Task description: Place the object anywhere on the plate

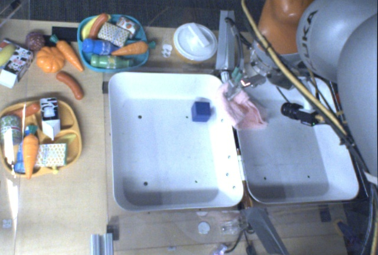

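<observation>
A soft pink cloth-like object (245, 112) hangs over the wall between the two bins. Its upper end is pinched in my gripper (234, 84), which is shut on it at the back of that wall. A small blue cube (201, 111) lies in the left bin (147, 189), just left of the pink object. A round white plate (196, 41) sits on the bench behind the left bin, up and left of the gripper.
The right bin (307, 177) lies under the arm and its cables (295, 85). On the bench to the left are a blue bowl of toy food (112, 42), a yellow dish of toy food (41, 139), a toy pumpkin (48, 59) and loose carrots.
</observation>
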Controlling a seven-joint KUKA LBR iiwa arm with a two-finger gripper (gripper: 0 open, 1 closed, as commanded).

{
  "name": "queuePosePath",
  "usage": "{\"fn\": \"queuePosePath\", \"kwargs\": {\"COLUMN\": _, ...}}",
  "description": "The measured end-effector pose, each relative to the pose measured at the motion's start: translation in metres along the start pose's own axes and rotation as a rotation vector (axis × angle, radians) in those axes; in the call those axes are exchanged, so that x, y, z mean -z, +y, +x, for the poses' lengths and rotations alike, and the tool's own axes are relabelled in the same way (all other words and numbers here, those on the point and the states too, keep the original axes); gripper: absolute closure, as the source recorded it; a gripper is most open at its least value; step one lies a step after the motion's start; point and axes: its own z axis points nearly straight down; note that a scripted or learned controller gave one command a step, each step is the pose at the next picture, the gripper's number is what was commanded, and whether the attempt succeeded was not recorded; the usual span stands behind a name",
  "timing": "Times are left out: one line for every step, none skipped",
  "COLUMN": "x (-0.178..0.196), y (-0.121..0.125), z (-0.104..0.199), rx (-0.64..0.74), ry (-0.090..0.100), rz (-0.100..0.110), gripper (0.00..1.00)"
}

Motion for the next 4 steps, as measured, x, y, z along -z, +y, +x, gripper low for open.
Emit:
{"fn": "queuePosePath", "kwargs": {"x": 0.040, "y": 0.002, "z": 0.000, "rx": 0.006, "ry": 0.000, "rz": -0.001, "gripper": 1.00}}
{"fn": "queuePosePath", "kwargs": {"x": 0.050, "y": 0.019, "z": 0.050, "rx": 0.410, "ry": 0.000, "rz": -0.001, "gripper": 1.00}}
{"fn": "queuePosePath", "kwargs": {"x": 0.049, "y": 0.045, "z": 0.105, "rx": 0.811, "ry": -0.001, "rz": -0.004, "gripper": 1.00}}
{"fn": "queuePosePath", "kwargs": {"x": 0.041, "y": 0.055, "z": 0.137, "rx": 1.126, "ry": 0.000, "rz": -0.004, "gripper": 1.00}}
